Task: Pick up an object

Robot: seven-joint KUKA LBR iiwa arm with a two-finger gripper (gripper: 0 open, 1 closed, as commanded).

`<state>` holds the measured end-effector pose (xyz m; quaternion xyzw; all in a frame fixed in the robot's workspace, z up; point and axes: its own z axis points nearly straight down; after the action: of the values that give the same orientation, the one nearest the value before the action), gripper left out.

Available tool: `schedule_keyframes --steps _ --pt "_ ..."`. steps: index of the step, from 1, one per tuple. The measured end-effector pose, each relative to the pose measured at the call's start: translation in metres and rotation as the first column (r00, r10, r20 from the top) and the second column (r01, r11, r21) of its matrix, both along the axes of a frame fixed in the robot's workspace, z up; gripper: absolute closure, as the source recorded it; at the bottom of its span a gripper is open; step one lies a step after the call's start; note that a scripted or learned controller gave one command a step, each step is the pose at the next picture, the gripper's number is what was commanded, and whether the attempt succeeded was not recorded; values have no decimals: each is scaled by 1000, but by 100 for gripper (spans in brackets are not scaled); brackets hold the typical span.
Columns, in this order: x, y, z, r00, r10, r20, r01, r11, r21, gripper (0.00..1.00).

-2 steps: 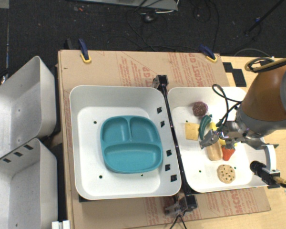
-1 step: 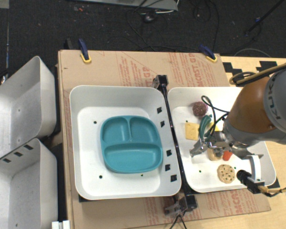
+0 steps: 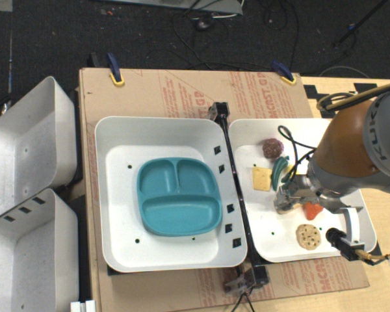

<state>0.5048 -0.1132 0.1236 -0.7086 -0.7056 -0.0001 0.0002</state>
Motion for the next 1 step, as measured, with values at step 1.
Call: schedule_keyframes --steps 1 --pt "0 -10 56 1000 2 5 -2 1000 -2 100"
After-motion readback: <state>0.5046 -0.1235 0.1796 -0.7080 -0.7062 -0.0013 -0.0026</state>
